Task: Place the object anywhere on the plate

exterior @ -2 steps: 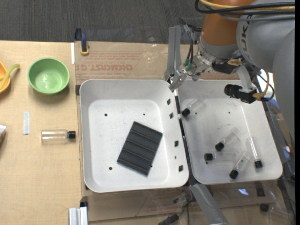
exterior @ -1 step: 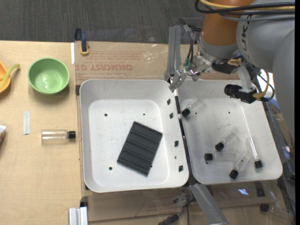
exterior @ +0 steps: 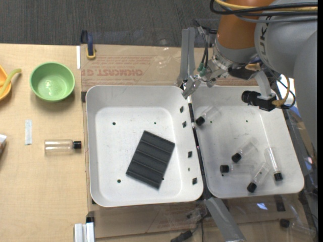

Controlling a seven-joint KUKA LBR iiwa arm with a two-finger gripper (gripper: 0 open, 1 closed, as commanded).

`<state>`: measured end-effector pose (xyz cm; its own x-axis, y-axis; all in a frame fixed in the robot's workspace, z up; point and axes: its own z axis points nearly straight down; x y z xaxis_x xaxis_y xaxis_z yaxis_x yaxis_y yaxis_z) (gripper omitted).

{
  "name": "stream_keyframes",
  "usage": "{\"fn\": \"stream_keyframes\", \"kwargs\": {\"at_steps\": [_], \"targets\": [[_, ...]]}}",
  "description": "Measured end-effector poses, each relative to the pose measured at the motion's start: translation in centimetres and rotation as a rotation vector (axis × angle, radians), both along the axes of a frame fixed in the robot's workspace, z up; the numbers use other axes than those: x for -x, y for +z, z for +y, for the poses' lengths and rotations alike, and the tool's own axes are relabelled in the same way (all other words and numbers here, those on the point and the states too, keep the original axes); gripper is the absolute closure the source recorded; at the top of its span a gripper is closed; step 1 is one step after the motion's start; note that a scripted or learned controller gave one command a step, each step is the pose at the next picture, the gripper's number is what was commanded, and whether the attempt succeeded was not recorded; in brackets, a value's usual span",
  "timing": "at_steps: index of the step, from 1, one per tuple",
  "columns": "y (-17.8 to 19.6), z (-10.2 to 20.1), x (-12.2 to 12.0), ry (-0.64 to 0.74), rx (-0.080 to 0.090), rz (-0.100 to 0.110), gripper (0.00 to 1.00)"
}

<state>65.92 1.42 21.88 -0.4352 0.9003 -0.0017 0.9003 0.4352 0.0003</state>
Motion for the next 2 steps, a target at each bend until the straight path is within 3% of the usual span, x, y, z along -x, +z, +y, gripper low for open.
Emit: {"fn": "stream_keyframes", "kwargs": {"at_steps": [2], "targets": [[0.0, 0.0, 0.0, 0.0, 0.0, 0.0, 0.0]]}}
